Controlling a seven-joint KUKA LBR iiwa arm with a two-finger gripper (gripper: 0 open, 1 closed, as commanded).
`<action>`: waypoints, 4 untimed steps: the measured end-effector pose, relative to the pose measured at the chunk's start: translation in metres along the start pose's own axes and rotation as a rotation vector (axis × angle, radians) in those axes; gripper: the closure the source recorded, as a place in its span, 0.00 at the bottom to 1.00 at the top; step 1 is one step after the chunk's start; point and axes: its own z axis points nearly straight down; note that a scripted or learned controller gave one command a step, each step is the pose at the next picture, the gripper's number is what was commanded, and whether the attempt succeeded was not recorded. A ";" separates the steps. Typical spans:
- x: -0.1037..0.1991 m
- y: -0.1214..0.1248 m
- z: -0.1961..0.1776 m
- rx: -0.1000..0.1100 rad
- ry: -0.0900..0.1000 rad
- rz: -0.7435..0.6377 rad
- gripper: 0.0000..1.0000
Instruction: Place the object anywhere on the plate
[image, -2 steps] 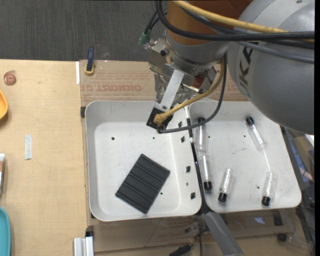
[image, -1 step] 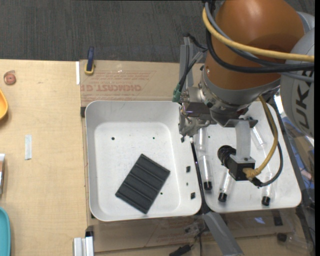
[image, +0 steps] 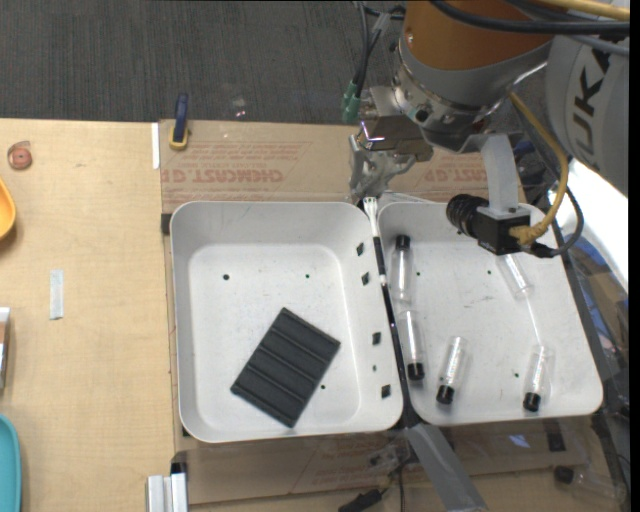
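From the camera above the bench (image: 90, 300), two shallow white bins sit side by side, touching along their inner walls. The left bin (image: 190, 330) holds a dark ribbed rectangular plate (image: 287, 366), lying flat and turned at a slant, in the lower middle of that bin, apart from every wall. The right bin (image: 575, 330) holds several clear tubes with black caps. One long tube (image: 402, 270) lies along the left wall with its cap at the far end, and another tube (image: 411, 348) lies just below it in line, cap at the near end. A shorter tube (image: 450, 370) sits near the front wall, a further tube (image: 536, 378) lies toward the front right corner, and a faint clear tube (image: 515, 276) rests farther back.

The grey arm (image: 480, 50) with its orange band reaches in from the upper right. The claw (image: 372, 185) hangs above the far edge where the two bins meet, over brown cardboard (image: 260, 165). Whether its tips are spread or closed I cannot tell, and nothing shows between them. A black fitting with a yellow cable (image: 485, 222) hangs over the right bin
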 end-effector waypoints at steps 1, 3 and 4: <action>0.031 0.085 0.000 -0.002 0.000 -0.246 1.00; 0.051 0.119 -0.009 -0.004 -0.003 -0.740 1.00; 0.051 0.120 -0.017 -0.004 -0.006 -0.739 1.00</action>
